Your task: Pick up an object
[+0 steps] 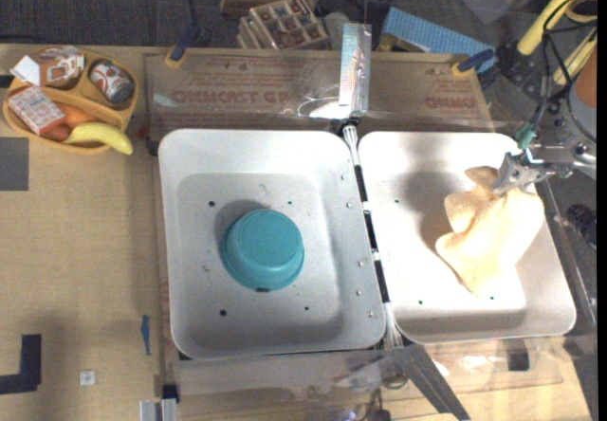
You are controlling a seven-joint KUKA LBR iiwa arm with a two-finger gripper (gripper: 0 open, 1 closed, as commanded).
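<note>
At right of frame, in the right bin [408, 310], the gripper [510, 173] pinches the upper corner of a pale yellow cloth [484, 234]; the rest drapes downward, apparently partly lifted. The teal bowl [264, 249] sits upside down in the left bin [190, 173].

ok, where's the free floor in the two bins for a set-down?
Left bin: bare all round the upturned teal bowl, widest along the far edge. Right bin: bare on its left half beside the divider and along the near edge. Crowded at its right, where the tan cloth lies and the gripper sits at the cloth's far corner.
</note>
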